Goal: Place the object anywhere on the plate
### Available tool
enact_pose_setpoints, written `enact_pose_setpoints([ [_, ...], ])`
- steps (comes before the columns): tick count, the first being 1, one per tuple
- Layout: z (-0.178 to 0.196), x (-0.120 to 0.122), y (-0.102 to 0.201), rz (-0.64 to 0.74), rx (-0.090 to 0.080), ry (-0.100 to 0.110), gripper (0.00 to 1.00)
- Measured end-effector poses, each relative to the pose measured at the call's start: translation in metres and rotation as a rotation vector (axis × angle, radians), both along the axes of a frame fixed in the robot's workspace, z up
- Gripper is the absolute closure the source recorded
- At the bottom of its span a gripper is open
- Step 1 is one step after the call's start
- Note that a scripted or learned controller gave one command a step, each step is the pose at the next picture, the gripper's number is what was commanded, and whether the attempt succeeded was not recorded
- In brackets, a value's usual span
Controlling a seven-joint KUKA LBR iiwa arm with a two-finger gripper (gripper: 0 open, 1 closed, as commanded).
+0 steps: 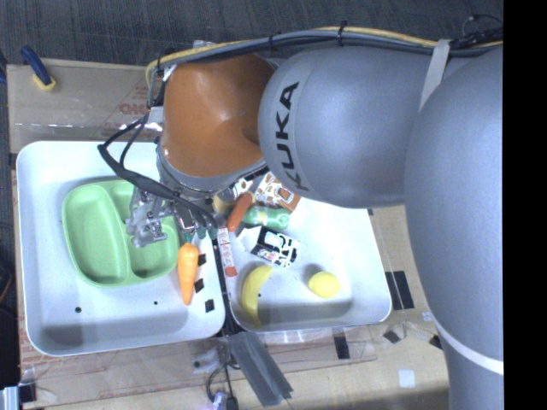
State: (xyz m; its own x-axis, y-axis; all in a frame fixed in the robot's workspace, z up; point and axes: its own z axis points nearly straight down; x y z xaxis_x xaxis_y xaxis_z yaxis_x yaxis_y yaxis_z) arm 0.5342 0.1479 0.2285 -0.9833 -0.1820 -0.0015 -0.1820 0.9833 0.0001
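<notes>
Bins sit on brown bench.

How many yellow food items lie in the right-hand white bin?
2: a yellow banana near the bin's front left corner, and a small round yellow lemon to its right. The grey arm covers the bin's rear, so more may be hidden.

I see the wooden bench carrying two white bins side by side; a blue-and-yellow clip lies at its far-left corner.
</notes>
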Motion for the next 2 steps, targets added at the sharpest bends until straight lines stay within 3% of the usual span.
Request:
enact_pose_setpoints([
  [1, -0.009, -0.015, -0.086, -0.073, -0.001, 0.004, 1.0],
  [2, 0.032, 0.06, -0.065, -0.23, -0.001, 0.0, 1.0],
])
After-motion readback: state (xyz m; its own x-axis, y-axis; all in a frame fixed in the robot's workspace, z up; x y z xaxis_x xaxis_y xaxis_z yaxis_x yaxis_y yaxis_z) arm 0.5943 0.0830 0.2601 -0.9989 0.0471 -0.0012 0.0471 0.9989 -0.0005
